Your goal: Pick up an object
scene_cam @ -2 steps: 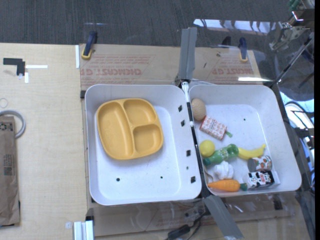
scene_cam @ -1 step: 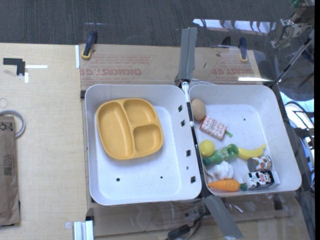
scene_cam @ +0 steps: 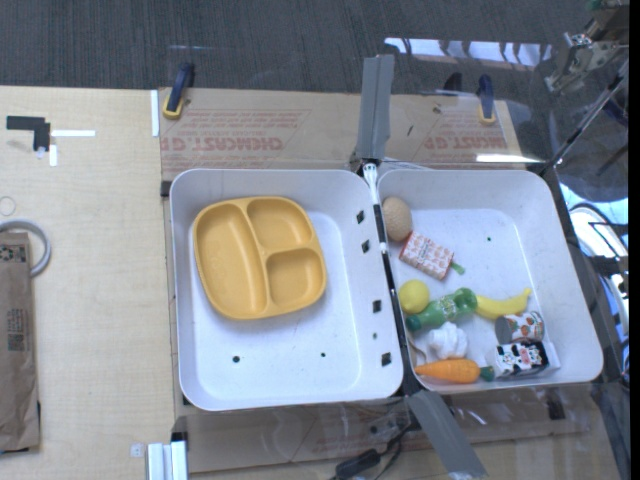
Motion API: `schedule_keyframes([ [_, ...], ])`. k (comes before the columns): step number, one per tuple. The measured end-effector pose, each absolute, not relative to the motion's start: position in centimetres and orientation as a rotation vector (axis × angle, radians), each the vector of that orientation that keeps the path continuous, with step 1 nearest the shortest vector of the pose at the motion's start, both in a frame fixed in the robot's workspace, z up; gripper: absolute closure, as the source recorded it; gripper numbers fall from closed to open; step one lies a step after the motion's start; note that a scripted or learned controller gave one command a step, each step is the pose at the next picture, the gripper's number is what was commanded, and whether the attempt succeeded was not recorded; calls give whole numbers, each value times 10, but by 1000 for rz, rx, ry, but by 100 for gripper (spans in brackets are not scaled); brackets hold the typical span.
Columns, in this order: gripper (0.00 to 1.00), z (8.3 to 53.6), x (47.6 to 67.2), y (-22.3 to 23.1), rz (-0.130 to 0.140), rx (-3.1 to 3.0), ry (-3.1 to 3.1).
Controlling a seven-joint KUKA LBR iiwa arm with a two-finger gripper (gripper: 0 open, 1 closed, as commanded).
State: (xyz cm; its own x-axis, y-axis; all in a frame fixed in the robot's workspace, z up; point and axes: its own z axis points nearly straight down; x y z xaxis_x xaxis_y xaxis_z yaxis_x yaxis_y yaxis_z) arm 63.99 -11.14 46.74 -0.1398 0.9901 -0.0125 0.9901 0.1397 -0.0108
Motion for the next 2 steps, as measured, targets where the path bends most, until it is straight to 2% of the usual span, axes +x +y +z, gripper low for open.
schedule_keyframes([
  [2,100,482,642,-111,-36,2054,2374],
])
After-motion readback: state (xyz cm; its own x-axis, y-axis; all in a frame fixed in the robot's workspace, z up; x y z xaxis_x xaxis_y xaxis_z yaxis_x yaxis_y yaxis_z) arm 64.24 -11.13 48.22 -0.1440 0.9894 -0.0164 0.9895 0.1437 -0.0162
